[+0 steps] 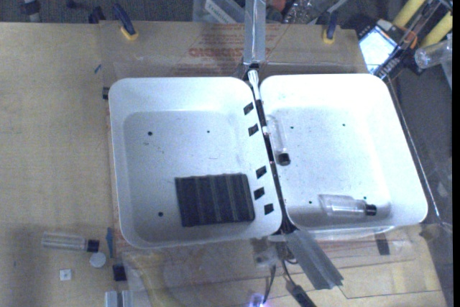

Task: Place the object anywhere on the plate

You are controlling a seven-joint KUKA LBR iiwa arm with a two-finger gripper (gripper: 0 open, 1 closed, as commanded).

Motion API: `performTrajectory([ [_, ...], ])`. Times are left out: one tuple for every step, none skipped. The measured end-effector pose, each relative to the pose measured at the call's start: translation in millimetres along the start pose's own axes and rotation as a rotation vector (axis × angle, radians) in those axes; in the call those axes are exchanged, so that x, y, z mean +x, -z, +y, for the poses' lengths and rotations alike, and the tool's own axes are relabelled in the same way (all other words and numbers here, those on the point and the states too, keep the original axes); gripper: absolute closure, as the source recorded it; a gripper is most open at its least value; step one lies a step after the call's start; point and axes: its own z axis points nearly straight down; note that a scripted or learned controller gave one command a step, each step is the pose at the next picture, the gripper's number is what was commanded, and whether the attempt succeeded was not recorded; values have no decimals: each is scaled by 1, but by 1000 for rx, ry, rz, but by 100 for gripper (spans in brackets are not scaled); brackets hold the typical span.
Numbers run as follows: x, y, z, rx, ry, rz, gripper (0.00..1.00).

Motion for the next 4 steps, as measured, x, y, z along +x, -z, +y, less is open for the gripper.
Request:
performTrajectory([
  [31, 0, -97, 3, 114, -2, 100],
  [8, 0, -37, 1, -1, 1, 100],
  [2, 0, 20, -1, 302, 0, 100],
  [-2, 1, 19, 2, 796, -2, 100],
])
